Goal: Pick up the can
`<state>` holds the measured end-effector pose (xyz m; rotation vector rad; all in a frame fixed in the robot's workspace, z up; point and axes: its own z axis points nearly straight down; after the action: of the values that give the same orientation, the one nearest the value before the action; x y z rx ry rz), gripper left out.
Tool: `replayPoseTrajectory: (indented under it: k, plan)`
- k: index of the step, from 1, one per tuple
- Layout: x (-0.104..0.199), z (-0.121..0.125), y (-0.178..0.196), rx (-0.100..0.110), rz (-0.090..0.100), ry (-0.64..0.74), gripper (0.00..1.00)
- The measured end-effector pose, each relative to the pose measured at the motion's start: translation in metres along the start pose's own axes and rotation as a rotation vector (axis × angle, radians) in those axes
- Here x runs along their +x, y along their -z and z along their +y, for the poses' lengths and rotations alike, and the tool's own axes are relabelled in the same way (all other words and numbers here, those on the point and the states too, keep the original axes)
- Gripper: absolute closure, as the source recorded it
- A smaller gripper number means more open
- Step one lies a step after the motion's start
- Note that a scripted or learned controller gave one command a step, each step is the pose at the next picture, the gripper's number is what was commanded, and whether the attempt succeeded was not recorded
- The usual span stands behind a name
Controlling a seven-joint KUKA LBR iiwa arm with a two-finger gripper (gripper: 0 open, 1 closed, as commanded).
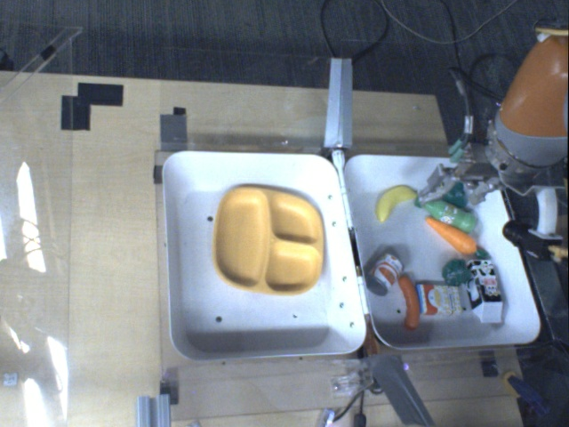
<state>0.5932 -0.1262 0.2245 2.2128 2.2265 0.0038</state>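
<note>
Tool low over the right bin's far side, above a green item; cannot tell whether spread or closed. Can lying well apart from tool, nearer and to its left, beside a sausage.

I work in a robotics lab, not a home: my pale wooden surface carries two white bins fixed with metal brackets, black cables lie loose on grey carpet, and the food is plastic toys
</note>
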Motion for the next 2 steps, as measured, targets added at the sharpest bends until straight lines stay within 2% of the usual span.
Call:
replayPoseTrajectory:
  k: [1,2]
  plan:
    - [0.026,-0.092,-0.075,0.001,0.0,0.049,0.0]
    - [0.019,-0.005,-0.136,-0.009,-0.001,-0.126,0.0]
